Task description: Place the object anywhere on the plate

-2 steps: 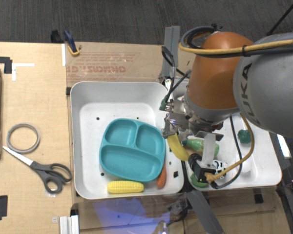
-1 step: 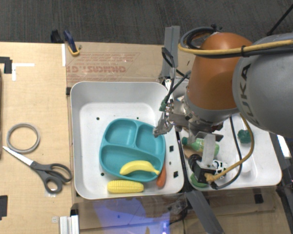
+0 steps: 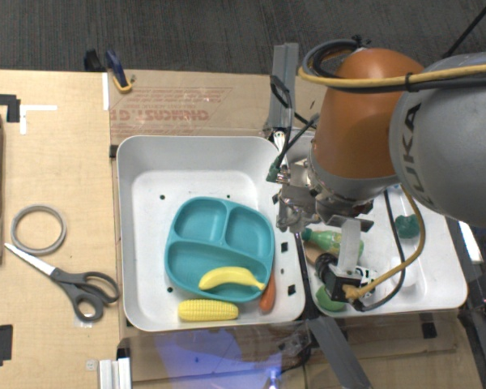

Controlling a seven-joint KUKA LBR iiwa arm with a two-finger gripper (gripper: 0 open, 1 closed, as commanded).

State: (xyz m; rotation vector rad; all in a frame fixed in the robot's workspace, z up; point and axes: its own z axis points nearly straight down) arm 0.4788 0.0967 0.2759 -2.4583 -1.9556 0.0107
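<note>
Nearest, a yellow plastic corn cob (image 3: 206,309) and an orange toy carrot (image 3: 266,296) lie on the floor of the left white bin (image 3: 138,217), just beside the teal divided plastic plate (image 3: 219,233). A yellow toy banana (image 3: 231,279) rests in the plate's near compartment; if it is the object meant, it looks placed. Farther back, the grey two-finger gripper (image 3: 296,205) hangs over the wall between the bins. I cannot tell whether it is apart or together. A further pick, likely the carrot, calls for a straight descent clear of plate rim and bin wall.
</note>
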